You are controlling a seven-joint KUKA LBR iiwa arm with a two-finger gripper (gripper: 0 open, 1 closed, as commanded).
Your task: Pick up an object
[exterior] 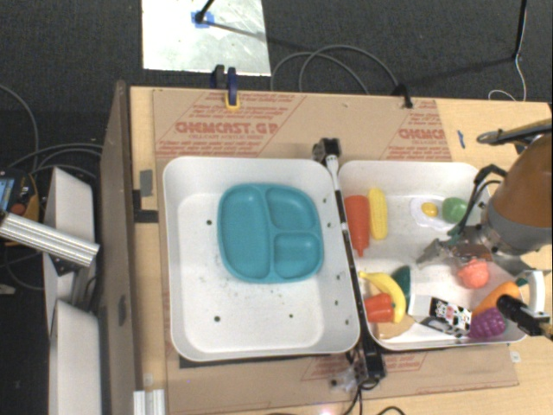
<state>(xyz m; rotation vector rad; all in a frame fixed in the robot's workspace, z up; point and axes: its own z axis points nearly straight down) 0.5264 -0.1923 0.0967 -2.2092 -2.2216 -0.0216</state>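
Note:
My gripper (451, 249) reaches in from the right and hangs low over the right bin (406, 178). Its tip lies just above and left of a pink peach-like toy (473, 273). Around it in this bin are a fried egg (427, 207), a green lime (454, 207), a yellow corn cob (378, 213), an orange carrot (357, 223), a banana (386, 289), a dark green piece (402, 278), purple grapes (487, 323), an orange fruit (504, 294) and a small black-and-white box (449, 315). Nothing is seen held.
The left bin (194, 258) holds a teal divided plate (270, 233). A thin wall (344, 232) separates the two bins. Cardboard (259, 119) backs the bench, and cables (346, 59) run behind it. The arm's orange band (529, 193) covers the right bin's far right side.

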